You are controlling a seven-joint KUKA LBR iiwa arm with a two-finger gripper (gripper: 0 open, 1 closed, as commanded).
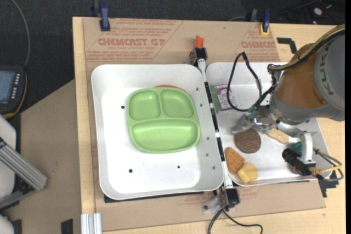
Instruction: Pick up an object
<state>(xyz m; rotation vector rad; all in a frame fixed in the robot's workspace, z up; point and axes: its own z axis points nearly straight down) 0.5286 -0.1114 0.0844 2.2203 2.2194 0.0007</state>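
In the right bin (241,75), a round brown cookie (248,141) lies near the middle. Below it are a waffle-patterned orange piece (235,159) and a yellow chunk (247,173). A small pale beige piece (278,136) rests right of the cookie. My gripper (243,124) hangs low over the bin, just above the cookie's upper edge, under the orange-banded wrist. Nothing can be seen held in it.
The left bin (109,134) holds a green divided plate (163,120) with a red edge (167,86) peeking from behind it. A green and purple packet (221,98) lies at the right bin's left wall. A black cable (237,76) loops over that bin.
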